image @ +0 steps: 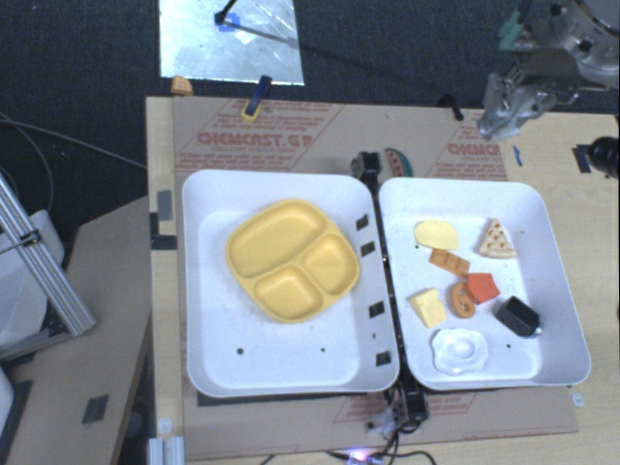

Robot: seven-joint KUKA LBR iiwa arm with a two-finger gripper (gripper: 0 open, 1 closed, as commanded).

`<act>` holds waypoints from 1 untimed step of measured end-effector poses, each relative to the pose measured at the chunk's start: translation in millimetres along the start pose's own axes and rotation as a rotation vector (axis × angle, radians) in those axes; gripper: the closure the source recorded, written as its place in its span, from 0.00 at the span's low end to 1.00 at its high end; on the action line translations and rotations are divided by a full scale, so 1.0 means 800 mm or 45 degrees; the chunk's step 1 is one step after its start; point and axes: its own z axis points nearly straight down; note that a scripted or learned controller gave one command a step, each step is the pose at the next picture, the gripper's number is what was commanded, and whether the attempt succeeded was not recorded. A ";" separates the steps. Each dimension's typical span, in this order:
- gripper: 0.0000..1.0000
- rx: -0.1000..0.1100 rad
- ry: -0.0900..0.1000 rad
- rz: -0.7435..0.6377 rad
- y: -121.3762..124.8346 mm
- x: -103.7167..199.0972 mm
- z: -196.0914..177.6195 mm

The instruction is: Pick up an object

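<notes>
A white fried-egg toy is seen nearest the camera in the right bin, flanked by a black block and a yellow cheese wedge. Behind them are set a pretzel, a red block, a brown wafer with its long axis slanted across the bin, a yellow oval and a pizza slice pointed toward the far rim. A yellow divided plate is held by the left bin. Farther back, above the worktop, the pincer is hung from the arm at upper right, nothing touched; whether it is spread cannot be told.
</notes>
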 end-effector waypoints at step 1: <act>1.00 0.002 0.000 -0.002 -0.028 -0.066 0.031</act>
